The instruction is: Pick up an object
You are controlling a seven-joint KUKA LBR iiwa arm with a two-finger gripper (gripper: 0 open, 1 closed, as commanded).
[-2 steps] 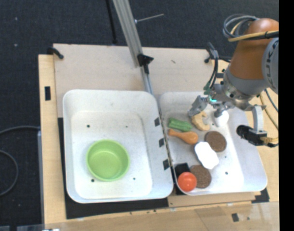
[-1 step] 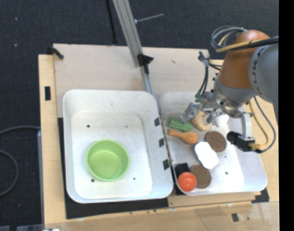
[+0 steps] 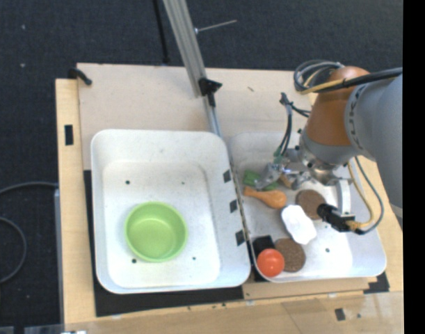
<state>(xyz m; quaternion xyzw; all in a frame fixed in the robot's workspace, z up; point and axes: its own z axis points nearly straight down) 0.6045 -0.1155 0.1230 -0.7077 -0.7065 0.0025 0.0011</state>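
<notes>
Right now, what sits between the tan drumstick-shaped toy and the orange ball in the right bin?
In the camera view, between the drumstick toy and the orange ball sits a small black block, just above the ball. The white object lies off to the right.

I see the arm (image 3: 351,120) over the right bin (image 3: 362,259), hand (image 3: 285,172) down near a green item (image 3: 257,179) & tan drumstick-shaped piece (image 3: 266,197). White object (image 3: 298,223), 2 brown discs, orange ball (image 3: 270,261) in same bin. Green bowl (image 3: 155,232) sits in left bin (image 3: 129,148).
</notes>
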